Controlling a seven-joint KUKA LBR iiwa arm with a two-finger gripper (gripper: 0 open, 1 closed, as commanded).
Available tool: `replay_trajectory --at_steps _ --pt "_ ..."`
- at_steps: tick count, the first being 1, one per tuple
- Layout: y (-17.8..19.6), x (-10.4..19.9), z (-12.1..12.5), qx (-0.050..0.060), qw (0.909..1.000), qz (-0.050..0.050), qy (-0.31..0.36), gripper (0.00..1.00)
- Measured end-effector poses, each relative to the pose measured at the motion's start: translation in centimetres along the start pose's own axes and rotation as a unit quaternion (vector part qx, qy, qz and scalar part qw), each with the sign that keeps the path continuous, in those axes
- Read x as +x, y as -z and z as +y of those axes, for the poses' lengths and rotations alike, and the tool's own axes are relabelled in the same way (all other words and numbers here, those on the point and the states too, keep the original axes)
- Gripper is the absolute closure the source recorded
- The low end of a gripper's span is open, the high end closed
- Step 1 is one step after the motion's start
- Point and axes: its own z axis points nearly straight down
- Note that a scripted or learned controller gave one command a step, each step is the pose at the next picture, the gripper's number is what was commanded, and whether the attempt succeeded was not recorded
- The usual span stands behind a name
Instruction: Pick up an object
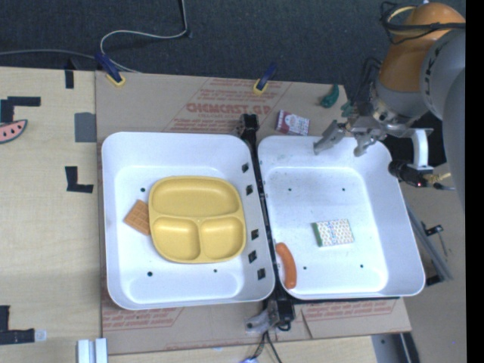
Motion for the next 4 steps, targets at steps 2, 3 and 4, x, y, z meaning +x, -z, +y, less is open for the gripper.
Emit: replay_trajectory --at_steps 2,3,4 --pt "-9.7 -0.7 -0.9 -0.002 1.0000 -0.002 0.001 1.00" --pt "-9.7 -0.7 -0.9 -0.002 1.0000 -0.002 0.001 0.00" --pt "-10.7 0.3 -5.3 -0.002 1.0000 -0.001 -0.001 0.00"
